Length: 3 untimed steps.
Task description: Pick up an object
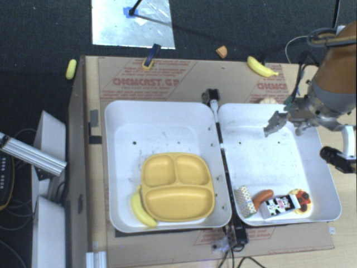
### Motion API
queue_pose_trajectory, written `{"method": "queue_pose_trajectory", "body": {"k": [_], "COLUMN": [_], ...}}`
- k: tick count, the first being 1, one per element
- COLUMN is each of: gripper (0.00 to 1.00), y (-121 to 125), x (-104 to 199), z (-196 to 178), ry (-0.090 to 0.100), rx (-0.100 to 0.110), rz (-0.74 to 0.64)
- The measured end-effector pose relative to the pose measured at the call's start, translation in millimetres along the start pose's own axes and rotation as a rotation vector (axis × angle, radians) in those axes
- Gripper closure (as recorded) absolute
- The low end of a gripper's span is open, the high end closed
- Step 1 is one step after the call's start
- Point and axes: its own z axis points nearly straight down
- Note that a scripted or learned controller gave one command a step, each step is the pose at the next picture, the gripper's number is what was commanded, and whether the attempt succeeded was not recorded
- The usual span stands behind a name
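Note:
My gripper (290,126) hangs over the back right part of the right bin (262,161), its two grey fingers spread open with nothing between them. At that bin's front edge lie a tan waffle-like piece (244,199), a red sausage (263,196), a black and white box (279,205) and a round pizza-like toy (302,200), all well in front of the gripper. The left bin (128,127) holds a yellow divided plate (177,186) with a banana (142,210) tucked at its front left.
Outside the bins, on the cardboard behind them, lie a second banana (261,67), a small orange piece (222,51) and a blue and yellow tool (150,56). A yellow item (71,68) sits off the left corner. A black clamp (212,97) joins the bins.

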Motion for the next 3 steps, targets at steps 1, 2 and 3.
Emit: {"method": "queue_pose_trajectory", "body": {"k": [1,2,3], "gripper": [0.0,0.0,0.0], "y": [2.5,-33.3,81.4], "x": [-58.3,-91.2,-89.6], "z": [120.5,159.5,158.4], "ry": [0.0,0.0,0.0], "rx": [0.004,0.001,-0.003], "rz": [0.003,0.003,-0.001]}}
